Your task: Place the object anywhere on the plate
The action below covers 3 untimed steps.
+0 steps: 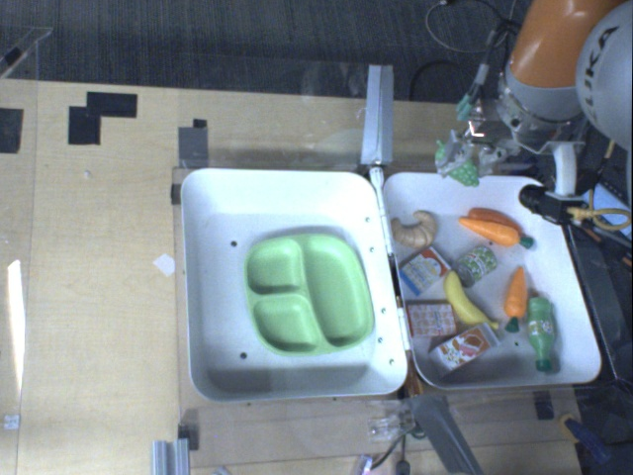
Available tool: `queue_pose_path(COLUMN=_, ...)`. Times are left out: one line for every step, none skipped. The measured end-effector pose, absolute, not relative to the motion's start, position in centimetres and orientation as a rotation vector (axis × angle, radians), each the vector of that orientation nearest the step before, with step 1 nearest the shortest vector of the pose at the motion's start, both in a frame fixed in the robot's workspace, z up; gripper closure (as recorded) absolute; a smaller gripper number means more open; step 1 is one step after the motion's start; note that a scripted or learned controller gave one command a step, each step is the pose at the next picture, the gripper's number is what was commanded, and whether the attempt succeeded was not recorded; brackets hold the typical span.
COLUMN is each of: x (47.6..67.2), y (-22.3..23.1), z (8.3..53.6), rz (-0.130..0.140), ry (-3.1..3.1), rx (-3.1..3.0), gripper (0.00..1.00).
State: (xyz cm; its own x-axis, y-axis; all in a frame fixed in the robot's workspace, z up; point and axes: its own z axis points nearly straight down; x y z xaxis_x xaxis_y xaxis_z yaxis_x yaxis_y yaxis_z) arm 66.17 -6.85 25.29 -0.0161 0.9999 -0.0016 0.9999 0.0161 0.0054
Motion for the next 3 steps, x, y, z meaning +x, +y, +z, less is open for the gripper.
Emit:
queue_pose_path(x=62.6, y=0.6, z=18.5, rz=0.005, ry=2.286, rx=2.151, gripper=1.0)
queue_pose_path(x=59.9, y=9.5, z=18.6, rz=0.006, ry=2.532, rx=1.856, gripper=1.0)
queue_pose_path(x=59.9, y=9.4, z=18.6, rz=0.007, ry=2.531, rx=1.857, gripper=0.0)
